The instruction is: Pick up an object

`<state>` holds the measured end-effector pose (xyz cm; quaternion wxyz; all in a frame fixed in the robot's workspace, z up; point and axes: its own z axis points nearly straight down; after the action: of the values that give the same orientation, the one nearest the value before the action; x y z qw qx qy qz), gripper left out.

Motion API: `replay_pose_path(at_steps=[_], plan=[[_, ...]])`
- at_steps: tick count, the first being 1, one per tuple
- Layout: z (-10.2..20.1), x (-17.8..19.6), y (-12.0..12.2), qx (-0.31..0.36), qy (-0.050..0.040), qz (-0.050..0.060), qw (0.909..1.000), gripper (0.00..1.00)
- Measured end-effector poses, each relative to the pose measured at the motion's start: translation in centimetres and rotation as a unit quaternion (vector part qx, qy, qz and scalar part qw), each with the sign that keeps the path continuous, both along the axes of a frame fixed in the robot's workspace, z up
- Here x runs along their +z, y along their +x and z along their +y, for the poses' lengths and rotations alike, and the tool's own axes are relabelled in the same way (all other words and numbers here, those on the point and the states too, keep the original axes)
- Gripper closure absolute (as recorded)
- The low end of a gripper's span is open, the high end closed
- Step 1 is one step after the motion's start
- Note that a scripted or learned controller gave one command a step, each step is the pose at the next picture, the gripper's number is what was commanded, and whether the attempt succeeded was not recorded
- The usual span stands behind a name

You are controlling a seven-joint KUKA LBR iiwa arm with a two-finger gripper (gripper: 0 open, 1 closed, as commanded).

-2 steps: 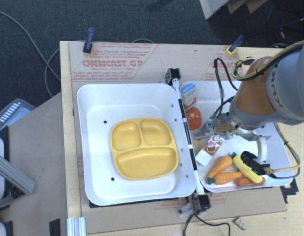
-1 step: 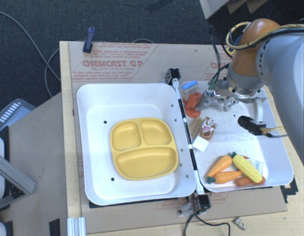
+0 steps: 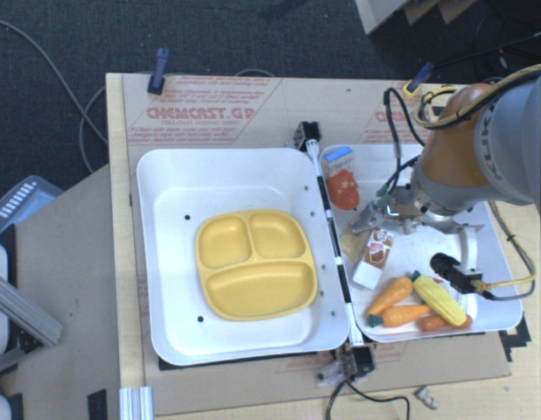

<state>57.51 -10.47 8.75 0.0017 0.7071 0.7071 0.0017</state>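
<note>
The arm [image 3: 481,147] is seen reaching in over the right bin [image 3: 507,261], with the gripper [image 3: 382,221] lowered near the bin's left wall, just above a small packet [image 3: 376,250]. Whether the gripper is open or closed cannot be told — the wrist and cabling hide it — and nothing can be seen gripped.

The step in hand is judged to be the approach, with the grasp not yet made. The packet, brown and red above a white end, lies nearest the gripper and is taken as the likely target. Its long axis runs roughly from upper right to lower left, the white end pointing toward the bin's near edge.

A descent centred on the packet would be called for next, with the closing direction set across its narrow width.

Other candidates lie close by: a red pouch [image 3: 344,189] further back, two carrots [image 3: 395,303] and a corn cob [image 3: 440,298] at the front. The left bin [image 3: 165,234] holds a yellow divided plate [image 3: 256,263].
</note>
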Motion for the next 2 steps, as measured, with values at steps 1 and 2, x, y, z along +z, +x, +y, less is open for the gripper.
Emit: replay_pose_path(at_steps=[1, 2], plan=[[0.7, 0.1, -1.1, -0.001, -0.0013, -0.003, 1.0000, 0.00], [-0.7, -0.2, 9.0, 0.000, -0.0023, 0.006, 1.0000, 0.00]])
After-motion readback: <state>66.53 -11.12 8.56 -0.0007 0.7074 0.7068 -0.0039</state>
